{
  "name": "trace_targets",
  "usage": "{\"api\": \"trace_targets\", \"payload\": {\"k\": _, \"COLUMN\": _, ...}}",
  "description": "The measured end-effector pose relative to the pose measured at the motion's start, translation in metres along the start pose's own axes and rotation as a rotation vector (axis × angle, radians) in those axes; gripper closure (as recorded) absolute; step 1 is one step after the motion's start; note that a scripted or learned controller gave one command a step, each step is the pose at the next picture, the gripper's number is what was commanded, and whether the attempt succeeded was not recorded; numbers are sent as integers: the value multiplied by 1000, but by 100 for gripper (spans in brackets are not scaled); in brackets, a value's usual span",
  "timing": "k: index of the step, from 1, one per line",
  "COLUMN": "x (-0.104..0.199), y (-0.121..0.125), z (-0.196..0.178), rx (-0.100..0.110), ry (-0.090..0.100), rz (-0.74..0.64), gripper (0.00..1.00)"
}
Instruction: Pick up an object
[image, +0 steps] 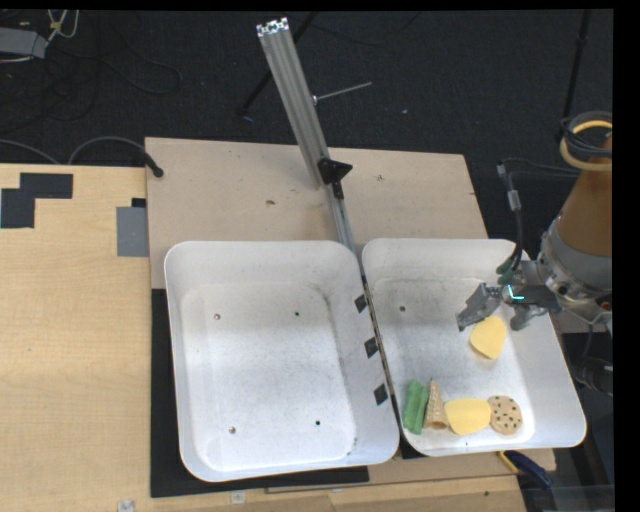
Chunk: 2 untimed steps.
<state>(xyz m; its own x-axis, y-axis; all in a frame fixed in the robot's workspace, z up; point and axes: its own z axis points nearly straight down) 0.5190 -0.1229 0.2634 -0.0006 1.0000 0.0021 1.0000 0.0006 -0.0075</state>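
Two shallow white plastic bins side by side. Grey two-finger gripper over right bin, fingers spread, gripping nothing. Pale yellow rounded piece just below it. Near edge: green strip, cone, yellow disc, cookie.

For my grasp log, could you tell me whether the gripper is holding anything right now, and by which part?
It cannot be told. The gripper sits directly above a yellow piece in the right bin, at its upper edge, but whether that piece is clamped is unclear.

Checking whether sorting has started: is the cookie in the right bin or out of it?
In. The cookie lies on the right bin's floor near its front rim.
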Motion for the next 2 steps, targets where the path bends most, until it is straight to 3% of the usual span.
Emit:
{"api": "trace_targets", "payload": {"k": 1, "x": -1, "y": 1, "z": -2, "rx": -5, "ry": -1, "rz": 3, "gripper": 0}}
{"api": "trace_targets", "payload": {"k": 2, "x": -2, "y": 2, "z": 62, "rx": 2, "ry": 0, "rz": 1, "gripper": 0}}
